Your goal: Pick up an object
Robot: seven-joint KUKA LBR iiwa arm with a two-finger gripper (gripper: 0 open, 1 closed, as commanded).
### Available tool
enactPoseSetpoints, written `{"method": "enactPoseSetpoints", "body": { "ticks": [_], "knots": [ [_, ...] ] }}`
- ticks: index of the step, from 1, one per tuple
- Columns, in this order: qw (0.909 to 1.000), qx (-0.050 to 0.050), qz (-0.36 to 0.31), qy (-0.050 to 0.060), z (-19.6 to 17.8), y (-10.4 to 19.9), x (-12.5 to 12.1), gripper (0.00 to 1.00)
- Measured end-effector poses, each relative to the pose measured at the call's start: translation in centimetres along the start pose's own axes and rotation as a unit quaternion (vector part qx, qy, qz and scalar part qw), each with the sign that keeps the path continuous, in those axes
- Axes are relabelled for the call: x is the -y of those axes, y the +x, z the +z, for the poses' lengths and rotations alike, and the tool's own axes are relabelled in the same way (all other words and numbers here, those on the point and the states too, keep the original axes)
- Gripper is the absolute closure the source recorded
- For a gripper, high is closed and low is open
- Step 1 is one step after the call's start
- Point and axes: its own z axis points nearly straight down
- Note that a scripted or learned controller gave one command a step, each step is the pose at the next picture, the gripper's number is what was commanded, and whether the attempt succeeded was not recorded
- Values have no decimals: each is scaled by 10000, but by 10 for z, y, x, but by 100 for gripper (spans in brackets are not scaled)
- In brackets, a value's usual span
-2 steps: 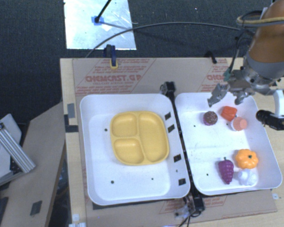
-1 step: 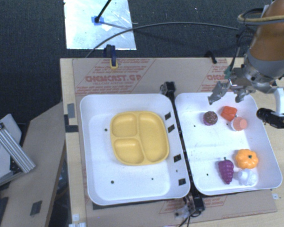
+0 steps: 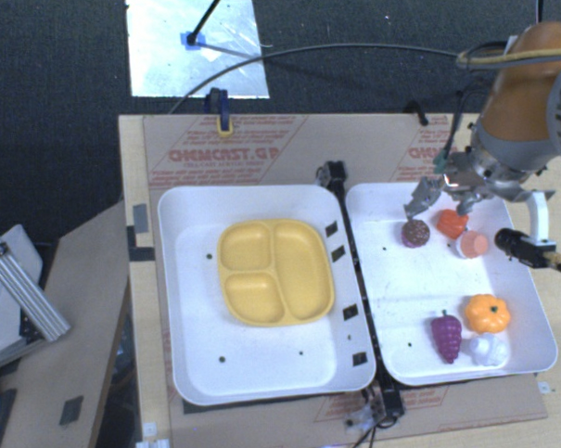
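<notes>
My gripper [image 3: 444, 198] hangs over the back of the right bin [image 3: 397, 353], its two fingers spread apart with nothing between them. A small brown round object [image 3: 414, 232] lies just below the left finger. An orange-red object [image 3: 452, 224] sits under the right finger. A pale pink object [image 3: 474, 245] lies a little further right. Toward the bin's front sit an orange pumpkin [image 3: 487, 312], purple grapes [image 3: 446, 336] and a white object [image 3: 489, 349].
The left bin [image 3: 189, 362] holds a yellow divided plate [image 3: 274, 270]. A black clip strip [image 3: 349, 262] runs between the two bins. A black fitting [image 3: 518, 244] juts over the right bin's right rim. Cables arc above the bench's back edge.
</notes>
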Motion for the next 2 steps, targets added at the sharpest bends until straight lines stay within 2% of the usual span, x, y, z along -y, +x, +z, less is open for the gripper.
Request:
{"method": "enactPoseSetpoints", "body": {
  "ticks": [2],
  "knots": [
    [10000, -5, 3, 7, 124, 1, 2, 0]
  ]
}}
